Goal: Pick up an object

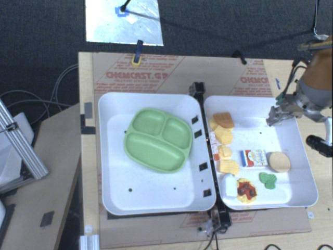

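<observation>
The right bin (296, 139) holds several toy foods. A brown piece (223, 120) and yellow pieces (224, 135) lie along its left wall. A small red, white and blue carton (254, 158) lies beside a tan round bun (280, 162). A green piece (268, 179) and a red and yellow piece (246, 189) sit near the front. My gripper (277, 116) hangs over the bin's back right part, above bare floor, apart from every item. Nothing shows in it.
The left bin (112, 181) carries a green divided plate (157, 139). A dark divider with clips (207, 145) runs between the bins. The arm's grey wrist (315, 95) crosses the right bin's far right rim. Cardboard lies under both bins.
</observation>
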